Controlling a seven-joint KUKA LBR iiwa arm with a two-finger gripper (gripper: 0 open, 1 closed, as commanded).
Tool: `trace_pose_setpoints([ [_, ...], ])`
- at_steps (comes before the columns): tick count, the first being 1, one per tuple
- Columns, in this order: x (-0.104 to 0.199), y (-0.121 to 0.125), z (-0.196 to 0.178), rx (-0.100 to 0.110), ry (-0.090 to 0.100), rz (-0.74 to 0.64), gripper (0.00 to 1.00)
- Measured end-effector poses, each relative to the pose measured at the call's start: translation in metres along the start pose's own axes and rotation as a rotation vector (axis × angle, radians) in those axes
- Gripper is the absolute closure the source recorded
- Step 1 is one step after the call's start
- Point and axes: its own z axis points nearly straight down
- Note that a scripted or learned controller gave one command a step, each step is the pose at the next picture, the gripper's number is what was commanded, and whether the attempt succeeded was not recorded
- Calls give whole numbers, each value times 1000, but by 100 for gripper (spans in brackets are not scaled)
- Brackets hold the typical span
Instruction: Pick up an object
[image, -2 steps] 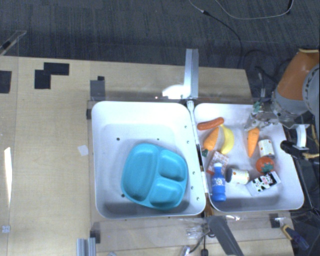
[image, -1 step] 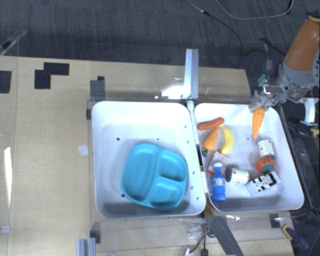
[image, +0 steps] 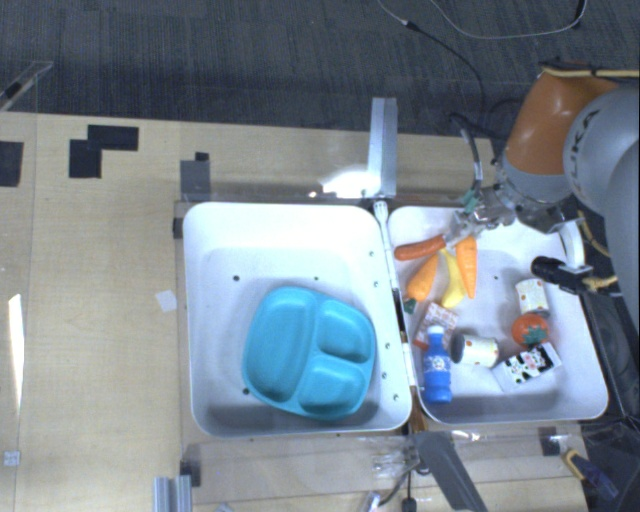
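Arm (image: 590, 130) enters from the right edge, upper corner of view. Grey casing, orange band (image: 545, 110) above the wrist, showing as a rounded orange shoulder. Wrist angles down and toward the left. Gripper (image: 480, 212) sits at the low end of the wrist, a small cluster of metal parts. Finger state unreadable at this angle: too small and cluttered. Nothing seen between them. 1 arm, 1 gripper in frame.
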Motion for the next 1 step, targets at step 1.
trace_pose_setpoints([
  [1,60,16,-80,-3,0,51,100],
])
